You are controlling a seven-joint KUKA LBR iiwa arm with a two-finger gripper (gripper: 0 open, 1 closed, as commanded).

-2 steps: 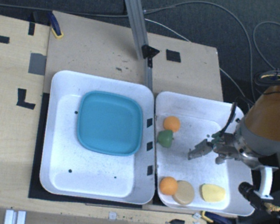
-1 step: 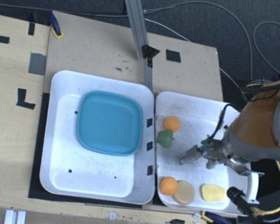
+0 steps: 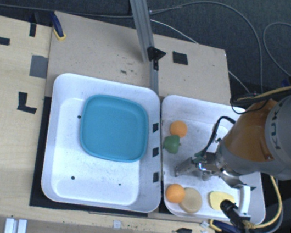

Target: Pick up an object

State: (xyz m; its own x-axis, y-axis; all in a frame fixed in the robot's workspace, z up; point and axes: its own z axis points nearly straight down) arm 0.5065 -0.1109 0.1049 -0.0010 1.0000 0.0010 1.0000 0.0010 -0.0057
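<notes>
In the right bin [image 3: 202, 111], an orange ball [image 3: 178, 128] and a green object [image 3: 172, 143] lie near the left wall. A second orange ball [image 3: 175, 193], a beige round piece [image 3: 192, 200] and a yellow object [image 3: 221, 200] sit along the front wall. My gripper [image 3: 188, 164] hangs low over the middle of this bin, pointing left. It is open with nothing between its fingers. It sits right of the green object and above the front orange ball, touching neither.
The left bin [image 3: 56, 181] holds a blue square plate [image 3: 114, 128]. A grey metal bar [image 3: 145, 24] slants down to the bins' shared back edge. The arm's orange-banded wrist [image 3: 253, 138] covers the right bin's right part. Cables trail at the right.
</notes>
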